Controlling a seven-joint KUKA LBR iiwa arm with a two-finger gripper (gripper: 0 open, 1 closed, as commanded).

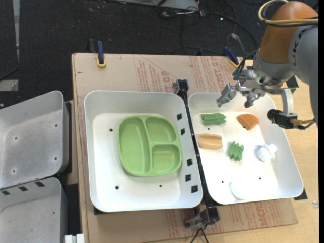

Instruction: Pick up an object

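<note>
While the gripper (236,98) hangs with fingers spread and bare, you see green leaf (213,118), orange piece (248,121) and bread roll (209,141) near below.

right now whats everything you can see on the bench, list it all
white bins: 2, side by side; left bin, right bin
divided plate: 1, light green, three compartments, middle of the left bin
green leafy piece: 1, far end of the right bin
orange piece: 1, far right of the right bin
tan bread-like piece: 1, left side of the right bin
small green piece: 1, centre of the right bin
white item: 1, right side of the right bin
white round item: 1, near edge of the right bin
cardboard sheet: 1, brown, under both bins
arm: 1, grey with orange band, reaching in from the right
hand: 1, fingers apart, holding nothing, above the far end of the right bin
</note>
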